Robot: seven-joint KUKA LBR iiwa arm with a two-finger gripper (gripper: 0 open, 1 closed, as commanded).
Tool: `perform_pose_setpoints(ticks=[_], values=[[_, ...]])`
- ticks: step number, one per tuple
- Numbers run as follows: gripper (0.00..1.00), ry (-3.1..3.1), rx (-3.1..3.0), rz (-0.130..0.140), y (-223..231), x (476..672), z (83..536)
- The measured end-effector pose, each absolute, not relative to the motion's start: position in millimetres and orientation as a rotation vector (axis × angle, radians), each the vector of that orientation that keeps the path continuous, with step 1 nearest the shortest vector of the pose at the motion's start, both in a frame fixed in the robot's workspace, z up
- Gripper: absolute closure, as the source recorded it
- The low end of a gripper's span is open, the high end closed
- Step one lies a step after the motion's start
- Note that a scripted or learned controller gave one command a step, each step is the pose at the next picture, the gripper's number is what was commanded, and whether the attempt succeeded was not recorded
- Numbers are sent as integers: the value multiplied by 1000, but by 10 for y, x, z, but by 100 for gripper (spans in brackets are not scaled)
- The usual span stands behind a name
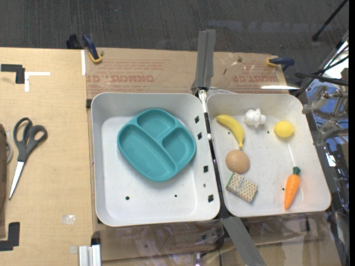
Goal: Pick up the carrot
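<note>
A: Where is the carrot (292, 189)?

B: In the right bin (266, 206), close to that bin's near right corner. It lies flat with its green top pointing away from the viewer and its orange tip pointing toward the near rim. Nothing touches it.

A: How would you expect it to handle?

B: It looks like a small toy, so I judge it light and stiff, with a smooth skin that may slip. The body tapers, so fingers closed near the tip could squeeze it out. The thick part just below the green top seems the safest place, with the fingers across its width.

A: What lies around the carrot?

B: To its left is a patterned block (242, 188), well apart. Farther left and a little beyond is a tan ball (237, 160). Beyond the carrot sits a lemon (284, 129), and left of that a white knobbly piece (254, 117) and a banana (233, 128). Farther left again, the left bin (111, 204) holds a teal divided plate (157, 143). Scissors (24, 143) rest on the worktop (50, 204) far to the left.

A: And the tool?

B: I cannot tell its state from this view.
</note>
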State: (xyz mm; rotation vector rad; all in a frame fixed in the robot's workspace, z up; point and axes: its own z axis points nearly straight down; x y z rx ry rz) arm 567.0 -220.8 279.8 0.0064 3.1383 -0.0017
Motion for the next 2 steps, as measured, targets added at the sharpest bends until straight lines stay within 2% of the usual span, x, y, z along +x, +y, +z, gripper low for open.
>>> perform_pose_setpoints(ticks=[1, 2], values=[[0, 3122, -323, -1, -2207, 5621, 1440], [100, 3116, -330, -4, -2187, 5646, 1545]])
